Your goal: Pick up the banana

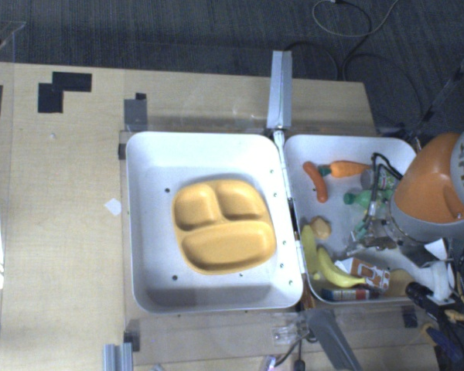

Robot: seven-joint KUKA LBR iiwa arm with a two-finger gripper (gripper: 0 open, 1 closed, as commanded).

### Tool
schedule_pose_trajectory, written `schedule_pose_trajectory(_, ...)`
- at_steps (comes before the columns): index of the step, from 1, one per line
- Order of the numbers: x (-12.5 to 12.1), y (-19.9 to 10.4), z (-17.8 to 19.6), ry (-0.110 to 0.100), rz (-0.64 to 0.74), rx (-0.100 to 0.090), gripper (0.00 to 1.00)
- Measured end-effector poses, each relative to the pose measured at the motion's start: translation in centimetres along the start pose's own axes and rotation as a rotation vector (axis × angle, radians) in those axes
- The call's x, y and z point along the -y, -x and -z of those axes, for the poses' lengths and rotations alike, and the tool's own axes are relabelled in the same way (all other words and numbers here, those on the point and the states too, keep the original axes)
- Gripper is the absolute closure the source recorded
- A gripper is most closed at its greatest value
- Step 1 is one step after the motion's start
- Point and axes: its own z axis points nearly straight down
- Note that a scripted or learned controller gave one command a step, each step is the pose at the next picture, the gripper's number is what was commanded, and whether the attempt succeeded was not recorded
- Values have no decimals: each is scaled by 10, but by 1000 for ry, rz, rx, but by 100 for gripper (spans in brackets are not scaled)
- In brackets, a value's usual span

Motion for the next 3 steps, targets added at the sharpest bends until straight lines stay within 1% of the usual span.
schedule_pose_trajectory(1,-20,-76,84,3,11,-1,100)
schedule_pose_trajectory(2,-8,-63,84,1,-5,0,100)
schedule_pose_trajectory(3,3,21,8,-1,-97,0,100)
